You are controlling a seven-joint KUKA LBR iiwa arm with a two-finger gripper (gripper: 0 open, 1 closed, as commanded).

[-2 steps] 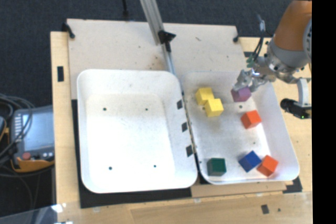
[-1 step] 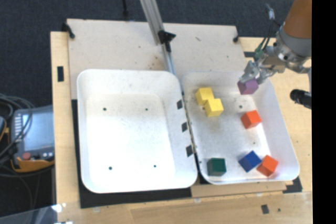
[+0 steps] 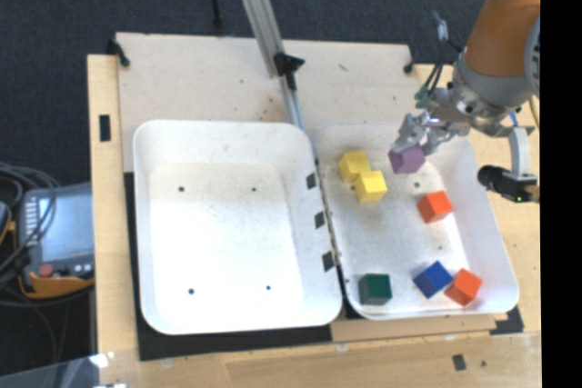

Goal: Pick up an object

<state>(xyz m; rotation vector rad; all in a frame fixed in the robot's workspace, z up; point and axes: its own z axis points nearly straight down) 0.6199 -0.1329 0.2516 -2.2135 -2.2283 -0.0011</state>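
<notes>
The arm's pincer (image 3: 416,144) is closed on a purple block (image 3: 406,159), holding it over the far end of the right bin (image 3: 482,223). Below it in that bin lie two touching yellow blocks (image 3: 362,176), an orange block (image 3: 435,206), a green block (image 3: 375,288), and a blue block (image 3: 433,279) just beside another orange one (image 3: 465,285).

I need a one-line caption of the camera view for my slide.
Gripper holding a purple block above the right bin, beside two yellow blocks.
</notes>
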